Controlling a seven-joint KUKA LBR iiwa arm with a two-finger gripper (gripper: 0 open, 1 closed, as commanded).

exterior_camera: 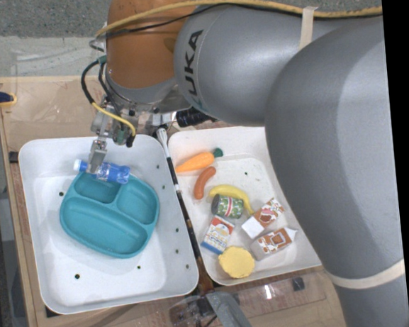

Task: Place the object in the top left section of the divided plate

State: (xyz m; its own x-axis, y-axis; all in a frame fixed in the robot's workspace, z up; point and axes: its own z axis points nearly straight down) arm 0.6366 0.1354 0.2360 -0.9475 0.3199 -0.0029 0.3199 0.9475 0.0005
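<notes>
The gripper point(97, 156) is hanging over the left bin point(51, 279), its fingers point(96, 159) pinching a bottle point(105, 171) whose body is lying across the plate's point(111, 235) top rim; seemingly lowering it into the top-left section.

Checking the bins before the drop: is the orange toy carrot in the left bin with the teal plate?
No, the orange toy carrot lies in the right white bin, while the teal divided plate sits in the left white bin.

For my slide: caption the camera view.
Hand at a water bottle on the teal divided plate's rim.
</notes>
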